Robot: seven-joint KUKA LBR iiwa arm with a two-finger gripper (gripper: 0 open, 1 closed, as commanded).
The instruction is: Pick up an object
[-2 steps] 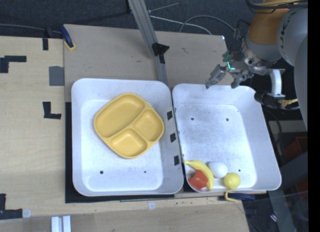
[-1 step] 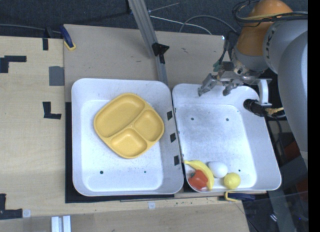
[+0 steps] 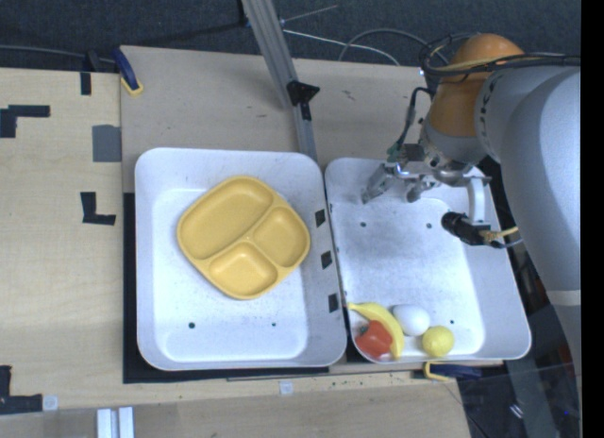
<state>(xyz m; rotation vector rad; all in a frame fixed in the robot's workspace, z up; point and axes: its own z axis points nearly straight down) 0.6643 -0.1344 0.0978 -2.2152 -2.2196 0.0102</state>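
Observation:
My gripper (image 3: 391,193) hovers over the far end of the right bin (image 3: 415,247), with its two fingers spread open and nothing between them. The small objects lie well away from it, at the bin's near edge: a yellow banana (image 3: 381,318), a red piece (image 3: 375,339) tucked under the banana's curve, a white egg (image 3: 411,318) and a small yellow lemon (image 3: 437,340). In the left bin (image 3: 160,266) lies a yellow divided plate (image 3: 243,236).
A grey metal rail (image 3: 274,44) slants down from the top to the gap between the bins. The arm's grey body and orange band (image 3: 472,87) loom over the right bin's far right corner. Black cabling (image 3: 469,228) hangs beside the wrist.

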